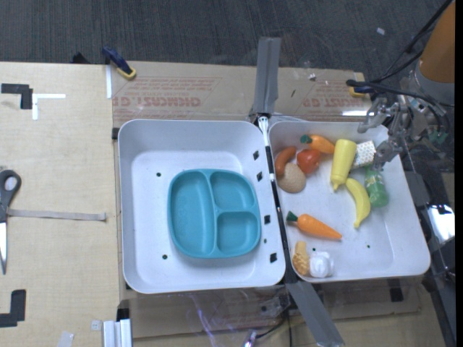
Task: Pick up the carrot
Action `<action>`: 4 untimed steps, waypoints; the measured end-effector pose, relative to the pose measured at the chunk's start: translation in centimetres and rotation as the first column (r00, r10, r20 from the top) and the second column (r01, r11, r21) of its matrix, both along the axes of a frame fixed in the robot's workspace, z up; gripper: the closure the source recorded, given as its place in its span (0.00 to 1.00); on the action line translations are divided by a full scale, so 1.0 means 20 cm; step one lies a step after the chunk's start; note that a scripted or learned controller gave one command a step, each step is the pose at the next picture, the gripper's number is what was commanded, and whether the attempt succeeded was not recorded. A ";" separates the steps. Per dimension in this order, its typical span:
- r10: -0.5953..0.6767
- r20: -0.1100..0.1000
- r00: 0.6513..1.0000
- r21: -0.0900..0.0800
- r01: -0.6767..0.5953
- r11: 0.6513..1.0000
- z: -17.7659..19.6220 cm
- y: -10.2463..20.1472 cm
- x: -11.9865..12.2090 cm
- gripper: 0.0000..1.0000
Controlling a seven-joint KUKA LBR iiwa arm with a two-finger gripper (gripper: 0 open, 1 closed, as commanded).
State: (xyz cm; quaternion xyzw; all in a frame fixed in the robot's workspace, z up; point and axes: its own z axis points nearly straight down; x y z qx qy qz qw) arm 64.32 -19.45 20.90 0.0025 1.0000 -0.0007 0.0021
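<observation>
The carrot [317,226] is orange with a green top and lies flat in the middle of the right bin [394,255], its green end pointing left. My gripper [382,134] hangs over the bin's far right corner, well up and to the right of the carrot. It is open, with nothing between its fingers. A yellow bottle [342,163] and a banana [358,202] lie between the gripper and the carrot.
The right bin also holds a tomato [309,160], a beige round item [292,178], a second small orange piece [320,144], a green item [376,191] and a white item [321,264]. The left bin [137,194] holds a teal divided plate [215,212].
</observation>
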 end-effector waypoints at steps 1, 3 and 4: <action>0.135 0.001 0.991 0.000 -0.135 0.991 -0.34 0.30 -0.15 0.00; 0.016 -0.001 1.000 0.001 -0.016 1.000 -0.58 0.50 -0.56 0.00; -0.260 -0.001 0.966 0.002 0.260 0.966 -0.58 0.50 -0.56 0.00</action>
